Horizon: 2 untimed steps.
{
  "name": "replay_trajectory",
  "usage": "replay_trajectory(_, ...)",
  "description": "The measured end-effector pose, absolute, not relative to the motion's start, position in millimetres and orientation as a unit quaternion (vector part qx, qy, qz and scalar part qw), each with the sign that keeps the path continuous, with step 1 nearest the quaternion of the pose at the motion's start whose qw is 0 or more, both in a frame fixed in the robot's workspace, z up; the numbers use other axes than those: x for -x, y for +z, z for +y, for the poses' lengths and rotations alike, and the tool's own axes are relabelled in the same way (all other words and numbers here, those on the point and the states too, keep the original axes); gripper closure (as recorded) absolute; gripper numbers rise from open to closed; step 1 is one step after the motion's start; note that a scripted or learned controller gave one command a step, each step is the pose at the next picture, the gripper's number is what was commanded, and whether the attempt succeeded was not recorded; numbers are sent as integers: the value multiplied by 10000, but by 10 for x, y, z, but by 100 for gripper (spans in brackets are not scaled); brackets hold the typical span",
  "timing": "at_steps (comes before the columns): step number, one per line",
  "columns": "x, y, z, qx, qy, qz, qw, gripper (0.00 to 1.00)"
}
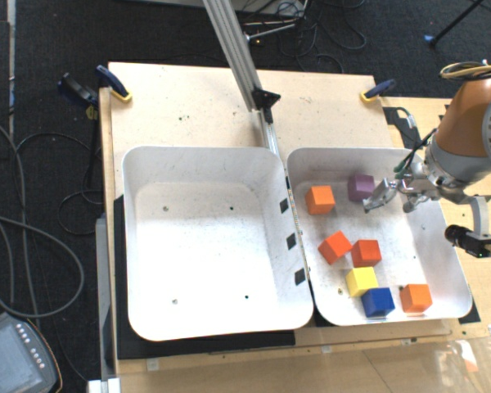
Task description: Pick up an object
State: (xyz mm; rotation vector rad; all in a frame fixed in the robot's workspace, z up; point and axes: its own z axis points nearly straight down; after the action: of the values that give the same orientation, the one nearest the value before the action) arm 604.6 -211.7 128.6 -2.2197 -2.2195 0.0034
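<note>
Table (196, 113) carries two white bins; tool (397, 193) hangs over right bin (450, 289), beside purple block (360, 187), fingers parted, gripping nothing.

I could read no text, label, brand, number or sign anywhere in my view, neither on the two white bins (288, 178), nor on the coloured blocks (362, 281), nor on the dim handheld pendant (16, 359) at the lower left of the frame.
</note>
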Motion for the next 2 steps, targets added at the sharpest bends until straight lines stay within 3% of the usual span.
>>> replay_trajectory(1,-6042,930,-2108,7071,10,-7071,11,0)
replay_trajectory(2,-6054,1057,-2112,7071,-1,-7071,-12,100)
